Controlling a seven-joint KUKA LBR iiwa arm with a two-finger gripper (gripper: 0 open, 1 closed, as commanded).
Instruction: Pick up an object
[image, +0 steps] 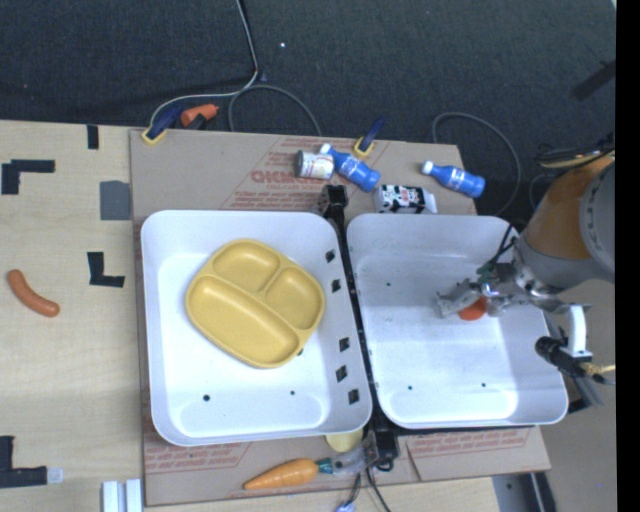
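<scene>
Orange object (472, 311) in the right bin, fingers at it, not lifted yet.

Going from the left: a sausage toy (33, 293) lies out on the surface, then the left bin (170, 400) with a yellow plate (256, 301), then the right bin (430, 400). There the small orange object rests on the bin floor near the right wall, and the gripper (470, 298) sits down right over it, touching or nearly so. Whether the fingers are clenched on it or released, I cannot tell. I'd say the reach is done; the grasp and lift are left.
</scene>
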